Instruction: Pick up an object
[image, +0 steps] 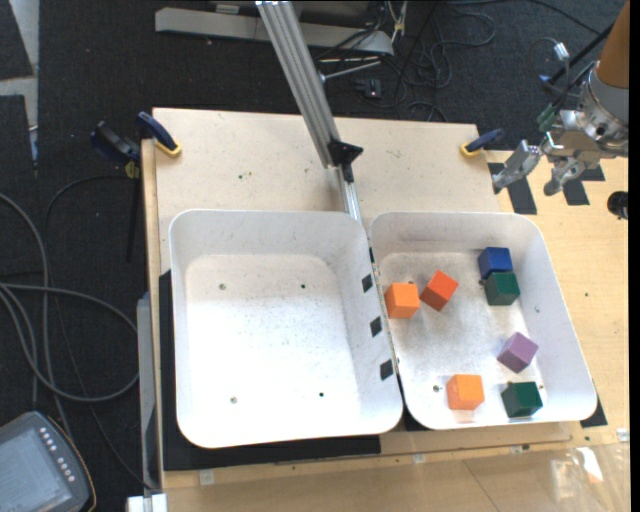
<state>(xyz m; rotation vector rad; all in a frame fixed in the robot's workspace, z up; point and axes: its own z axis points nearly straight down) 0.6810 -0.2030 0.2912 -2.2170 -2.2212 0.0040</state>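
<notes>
Gripper (540, 170) hangs far right, fingers spread, holding nothing; best descend squarely over the isolated purple cube (518, 351) in the right bin (450, 225).

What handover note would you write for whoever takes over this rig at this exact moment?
End effector: open, holding nothing, above the bench beyond the right bin's far corner.
Things: seven blocks in the right bin; two orange blocks, a red-orange one, blue, two dark green, purple.
Done: nothing picked.
Left: descend, grasp one, lift.
</notes>
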